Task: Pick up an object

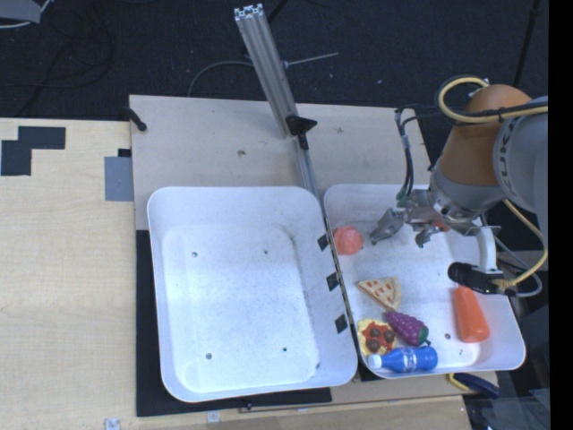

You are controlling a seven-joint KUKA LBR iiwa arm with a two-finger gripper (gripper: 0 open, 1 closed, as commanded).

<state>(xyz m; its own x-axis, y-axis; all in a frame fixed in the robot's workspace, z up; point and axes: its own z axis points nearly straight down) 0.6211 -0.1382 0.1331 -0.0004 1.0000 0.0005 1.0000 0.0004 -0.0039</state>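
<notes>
The right bin [501,352] holds several toys. A pink-red ball [347,239] lies by its left wall. Below it are a tan waffle wedge [380,290], purple grapes [407,326], a yellow and red piece [375,336] and a blue bottle [407,359] on its side. An orange cylinder [469,313] lies at the right. My gripper [403,231] hangs over the bin's upper part, right of the ball and apart from it. It is open, fingers spread, with nothing between them.
The left bin [179,213] sits beside the right one, with black clips [331,280] along the shared wall. A slanted metal rail [273,70] reaches from the back to the bins. Cables [488,280] trail off the arm at the right.
</notes>
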